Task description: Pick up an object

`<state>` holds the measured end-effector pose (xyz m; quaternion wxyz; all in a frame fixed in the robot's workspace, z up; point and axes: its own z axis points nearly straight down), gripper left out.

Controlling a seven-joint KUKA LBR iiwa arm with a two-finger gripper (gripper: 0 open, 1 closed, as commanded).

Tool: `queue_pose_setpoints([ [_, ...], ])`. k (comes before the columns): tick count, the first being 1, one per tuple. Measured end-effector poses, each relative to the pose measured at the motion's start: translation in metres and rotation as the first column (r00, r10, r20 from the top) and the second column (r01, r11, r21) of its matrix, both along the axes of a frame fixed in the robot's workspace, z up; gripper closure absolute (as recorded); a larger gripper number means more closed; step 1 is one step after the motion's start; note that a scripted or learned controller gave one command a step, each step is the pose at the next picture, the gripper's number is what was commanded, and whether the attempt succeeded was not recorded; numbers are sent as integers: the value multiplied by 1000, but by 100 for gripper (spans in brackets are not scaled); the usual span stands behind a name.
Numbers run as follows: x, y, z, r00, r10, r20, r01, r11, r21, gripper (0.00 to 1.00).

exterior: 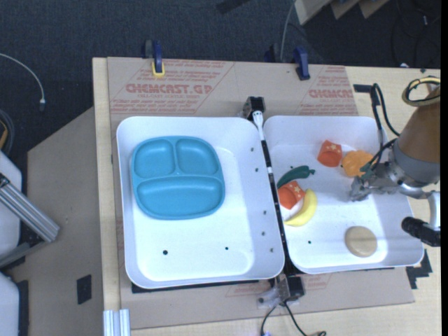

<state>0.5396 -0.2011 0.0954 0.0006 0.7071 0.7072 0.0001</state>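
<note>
Brown board [210, 82] reads "CHEMCAST GP"; pincer [362, 187] over right bin [329, 261].

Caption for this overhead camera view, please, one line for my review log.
Gripper low in the right bin beside an orange toy; blue divided plate in the left bin.

The grey arm with its orange band [422, 135] reaches in from the right, its metal pincer [362, 187] lowered, pointing left.
</note>
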Motion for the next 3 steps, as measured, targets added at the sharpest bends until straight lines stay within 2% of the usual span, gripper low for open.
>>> queue_pose_setpoints([
  [1,3,4,44,1000,1,4,-1,1000,-2,100],
  [3,5,-12,150,1000,0,6,0,1000,-3,100],
])
